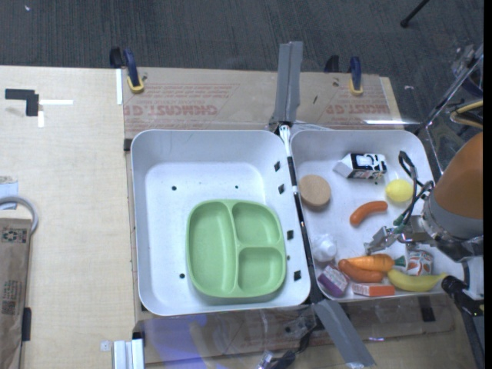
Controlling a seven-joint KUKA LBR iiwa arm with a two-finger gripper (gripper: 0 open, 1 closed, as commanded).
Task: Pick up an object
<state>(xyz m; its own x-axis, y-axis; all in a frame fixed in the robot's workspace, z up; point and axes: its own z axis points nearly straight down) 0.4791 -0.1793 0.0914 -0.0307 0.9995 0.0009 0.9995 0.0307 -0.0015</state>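
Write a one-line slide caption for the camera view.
KUKA arm's gripper hovers low over toy food in the right bin, above the carrot; the green divided plate sits in the left bin.

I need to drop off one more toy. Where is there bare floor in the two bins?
Left bin: open floor behind and left of the green tray. Right bin: a bare strip along the far wall, behind the wooden disc. Crowded: the near corner around the carrot and banana.

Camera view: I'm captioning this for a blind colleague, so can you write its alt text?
A grey robot arm's gripper hovers low over toy food in the right white bin: a carrot, banana, sausage, lemon and round cookie. The left bin holds a green divided plate.
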